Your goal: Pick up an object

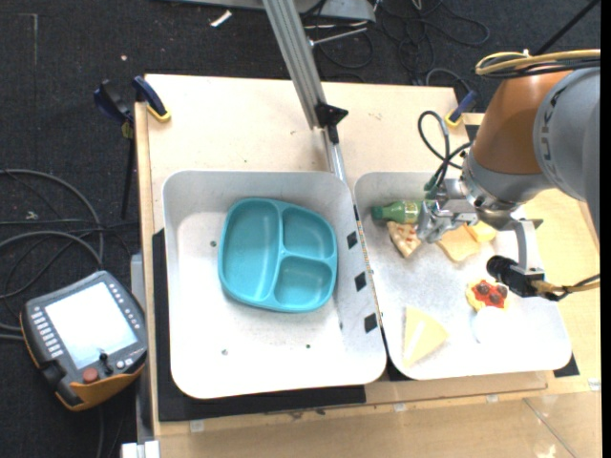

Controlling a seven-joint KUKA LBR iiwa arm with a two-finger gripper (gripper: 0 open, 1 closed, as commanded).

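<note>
My gripper (435, 219) hangs low over the far left part of the right bin (535, 351), under the grey and orange arm. Just left of it lies a small green bottle-shaped toy (389, 212), and a pizza slice toy (406, 240) lies just below that. A pale yellow bread-like piece (462, 243) sits right beside the gripper on its right. Nearer the front lie a yellow wedge (423, 334) and a yellow piece with red spots (488, 295). Nothing is visibly held.
The left bin (191, 351) bears a teal divided plate (279, 254). A slanted metal pole (298, 51) rises behind the bins. A black cable fitting (511, 275) hangs off the arm over the right bin. A teach pendant (81, 337) lies on the floor at left.
</note>
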